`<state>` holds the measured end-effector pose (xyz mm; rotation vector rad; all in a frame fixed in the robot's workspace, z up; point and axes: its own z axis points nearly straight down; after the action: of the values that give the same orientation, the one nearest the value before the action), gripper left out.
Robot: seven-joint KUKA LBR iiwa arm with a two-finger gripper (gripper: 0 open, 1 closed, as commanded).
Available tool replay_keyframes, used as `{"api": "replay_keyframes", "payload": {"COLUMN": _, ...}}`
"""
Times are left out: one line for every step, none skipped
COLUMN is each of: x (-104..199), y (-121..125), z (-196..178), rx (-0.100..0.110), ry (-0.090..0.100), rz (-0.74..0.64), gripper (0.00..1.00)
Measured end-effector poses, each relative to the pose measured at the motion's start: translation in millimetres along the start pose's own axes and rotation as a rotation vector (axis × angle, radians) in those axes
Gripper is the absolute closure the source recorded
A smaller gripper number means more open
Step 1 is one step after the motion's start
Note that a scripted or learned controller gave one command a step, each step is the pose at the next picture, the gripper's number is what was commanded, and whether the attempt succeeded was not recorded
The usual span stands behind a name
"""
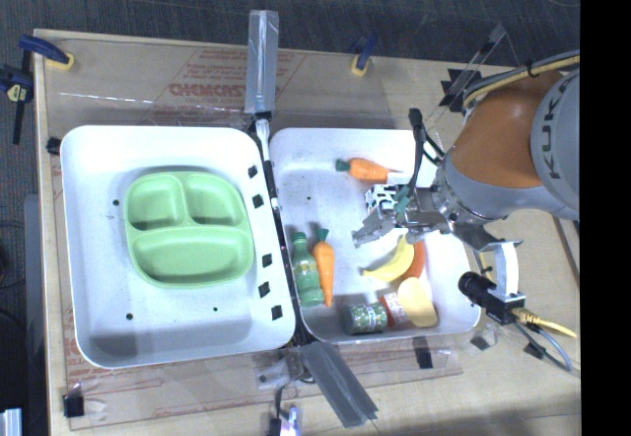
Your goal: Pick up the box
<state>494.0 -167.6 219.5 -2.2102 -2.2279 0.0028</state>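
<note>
A small red box (395, 307) lies near the front of the right bin (325, 153), wedged between a dark-lidded jar (366, 317) and a pale yellow block (418, 302). My gripper (379, 214) hovers over the middle of that bin, behind the banana (389, 262) and well short of the box. Its fingers (369, 231) stand open and nothing shows between them. The grey arm with its orange band (503, 128) comes in from the right.
The right bin also holds a carrot (370, 169) at the back, a second carrot (323, 264) beside a green bottle (305, 268), and a red piece (420, 256) by the banana. A green divided plate (187, 227) lies in the left bin (99, 326).
</note>
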Motion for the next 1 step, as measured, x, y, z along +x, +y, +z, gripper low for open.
{"api": "replay_keyframes", "payload": {"x": 0.4, "y": 42.5, "z": 123.9, "rx": 0.001, "ry": 0.0, "rz": 0.119, "gripper": 0.0}}
